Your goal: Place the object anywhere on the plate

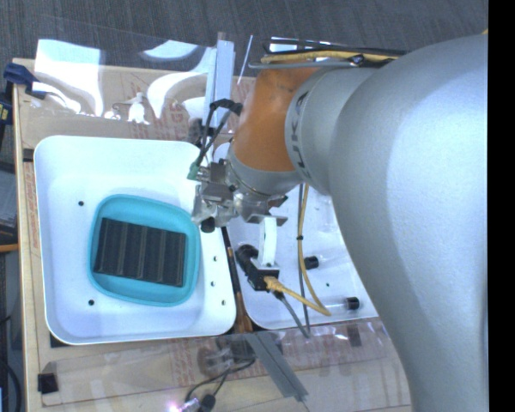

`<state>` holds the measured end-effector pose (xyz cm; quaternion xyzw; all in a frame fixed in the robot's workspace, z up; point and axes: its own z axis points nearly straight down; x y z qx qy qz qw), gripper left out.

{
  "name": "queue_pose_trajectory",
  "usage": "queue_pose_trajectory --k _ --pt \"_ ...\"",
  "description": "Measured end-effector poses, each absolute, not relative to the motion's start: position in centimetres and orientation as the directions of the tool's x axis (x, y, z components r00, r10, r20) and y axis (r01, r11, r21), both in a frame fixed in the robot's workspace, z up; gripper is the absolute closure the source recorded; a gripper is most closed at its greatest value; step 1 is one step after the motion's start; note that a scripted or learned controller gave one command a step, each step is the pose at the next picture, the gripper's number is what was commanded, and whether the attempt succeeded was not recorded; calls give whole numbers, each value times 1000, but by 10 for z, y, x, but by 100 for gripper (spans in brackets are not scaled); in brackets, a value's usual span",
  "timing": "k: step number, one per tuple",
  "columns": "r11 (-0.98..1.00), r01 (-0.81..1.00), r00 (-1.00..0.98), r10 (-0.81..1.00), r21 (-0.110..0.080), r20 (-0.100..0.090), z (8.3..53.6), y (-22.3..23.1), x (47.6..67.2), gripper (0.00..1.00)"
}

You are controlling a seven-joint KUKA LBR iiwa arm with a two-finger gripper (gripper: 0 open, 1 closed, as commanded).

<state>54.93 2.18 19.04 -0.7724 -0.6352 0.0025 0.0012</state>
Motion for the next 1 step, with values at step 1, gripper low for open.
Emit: queue_pose_trajectory --k 1 --pt "-194 981 193 981 -5 -3 190 21 549 0"
